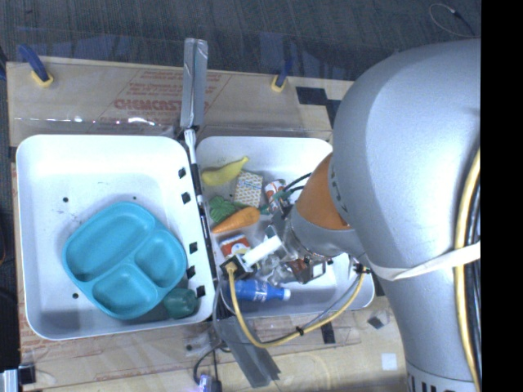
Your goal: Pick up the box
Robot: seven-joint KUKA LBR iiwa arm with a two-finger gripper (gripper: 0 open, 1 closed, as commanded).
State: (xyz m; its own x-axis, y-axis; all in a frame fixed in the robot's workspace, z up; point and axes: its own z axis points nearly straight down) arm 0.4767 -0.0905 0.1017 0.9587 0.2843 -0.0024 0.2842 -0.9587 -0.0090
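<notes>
A small speckled box lies in the right bin, near its back, between a yellow banana and the arm. My gripper hangs low over the middle of that bin, in front of the box and to its right, among the clutter. The big grey arm with its orange band covers the bin's right half. A second, red and white packet lies just left of the gripper.
An orange carrot and a green item lie by the divider. A clear bottle with a blue end rests at the right bin's front. The left bin holds a blue divided plate and a dark green lump.
</notes>
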